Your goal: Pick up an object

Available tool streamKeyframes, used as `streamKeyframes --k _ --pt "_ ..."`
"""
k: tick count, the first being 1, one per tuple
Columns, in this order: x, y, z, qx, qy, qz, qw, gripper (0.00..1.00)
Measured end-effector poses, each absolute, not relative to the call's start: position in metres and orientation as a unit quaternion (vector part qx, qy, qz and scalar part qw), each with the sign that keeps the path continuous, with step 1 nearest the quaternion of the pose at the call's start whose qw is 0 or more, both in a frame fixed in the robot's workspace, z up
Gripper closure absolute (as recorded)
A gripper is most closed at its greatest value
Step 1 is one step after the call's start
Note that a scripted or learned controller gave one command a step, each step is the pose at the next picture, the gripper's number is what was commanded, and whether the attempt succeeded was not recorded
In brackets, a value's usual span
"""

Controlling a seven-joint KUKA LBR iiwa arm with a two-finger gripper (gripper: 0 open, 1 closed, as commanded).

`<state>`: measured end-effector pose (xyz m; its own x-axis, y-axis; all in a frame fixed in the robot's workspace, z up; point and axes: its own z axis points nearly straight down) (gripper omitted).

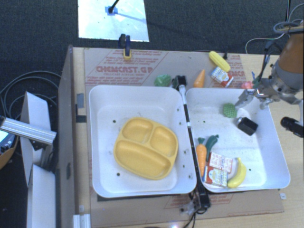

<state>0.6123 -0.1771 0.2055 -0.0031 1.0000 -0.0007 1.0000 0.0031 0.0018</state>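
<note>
– Cardboard (118, 68) covers the surface (295, 148) under both bins. Where is your gripper?
– My gripper (255, 98) hangs over the far right corner of the right bin (266, 146). I cannot tell how wide it is open, and I see nothing held in it.
– What is nearest?
– A green lump (229, 110), just beside it, close to the far wall.
– What may go wrong?
– The lump is small and low. If I come down off centre, I may push it to the wall or it may slip out. The carrot (201, 156), carton (218, 167) and banana (239, 173) lie close together, so there I may catch two.
</note>
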Motion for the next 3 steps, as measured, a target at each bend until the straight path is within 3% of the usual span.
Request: streamKeyframes --k 1,2,3 --pt "0.634 -0.208 0.078 0.707 0.707 -0.0012 -0.001 0.00" --pt "0.663 -0.144 0.086 0.704 0.711 0.0023 0.002 0.00" --pt "0.663 -0.149 0.097 0.705 0.710 0.0019 0.003 1.00"
